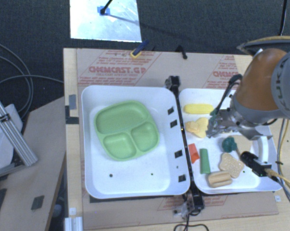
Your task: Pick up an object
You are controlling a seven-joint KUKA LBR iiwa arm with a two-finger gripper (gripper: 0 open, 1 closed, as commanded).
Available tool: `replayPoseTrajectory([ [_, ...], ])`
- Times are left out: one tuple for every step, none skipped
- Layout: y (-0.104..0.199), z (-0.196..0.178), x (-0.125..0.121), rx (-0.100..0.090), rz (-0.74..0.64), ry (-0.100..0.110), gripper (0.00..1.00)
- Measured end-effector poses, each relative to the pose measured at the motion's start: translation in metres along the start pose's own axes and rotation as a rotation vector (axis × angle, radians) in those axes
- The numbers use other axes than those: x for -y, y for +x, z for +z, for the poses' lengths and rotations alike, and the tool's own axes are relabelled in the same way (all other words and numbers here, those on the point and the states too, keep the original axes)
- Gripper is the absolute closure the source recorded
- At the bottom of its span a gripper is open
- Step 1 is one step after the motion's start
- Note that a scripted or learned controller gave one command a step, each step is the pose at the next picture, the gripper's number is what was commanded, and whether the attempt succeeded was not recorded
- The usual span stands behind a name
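- Surface (116,66): brown board w/ red print, dark carpet around it; a shiny square sheet (105,13) lies past its far edge, grey cables on the floor at left, metal frame (10,134) at far left.
- Two white bins side by side. Left bin (106,177) holds a green divided tray (127,130), near its centre, slightly toward the far-left corner.
- Right bin (195,96) holds the toys: yellow corn-like piece (197,109) near the far edge, long axis running left-right; pale yellow chunk (196,127) just below it; small red piece (194,152) & green stick (204,160) by the left wall, the stick's long axis near-far; teal item (228,144), cracker-like biscuit (231,164), tan bread roll (219,178) toward the near edge.
- Arm reaches in from the right, its orange band over the bin's right half, hiding that part.
- Gripper (215,127) sits low just beside the pale yellow chunk; can't tell how far apart its fingers are or if anything's held.
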State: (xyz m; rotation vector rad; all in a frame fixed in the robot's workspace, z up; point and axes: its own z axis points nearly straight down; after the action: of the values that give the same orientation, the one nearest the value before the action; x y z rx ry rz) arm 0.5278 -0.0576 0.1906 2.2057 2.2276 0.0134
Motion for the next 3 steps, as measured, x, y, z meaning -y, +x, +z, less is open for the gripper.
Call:
replayPoseTrajectory([
  [0.13,0.006,0.027,-0.003,-0.005,0.009,1.0],
  [0.195,0.043,0.041,-0.001,0.001,0.014,1.0],
  [0.191,-0.178,0.036,-0.004,0.004,-0.004,1.0],
])
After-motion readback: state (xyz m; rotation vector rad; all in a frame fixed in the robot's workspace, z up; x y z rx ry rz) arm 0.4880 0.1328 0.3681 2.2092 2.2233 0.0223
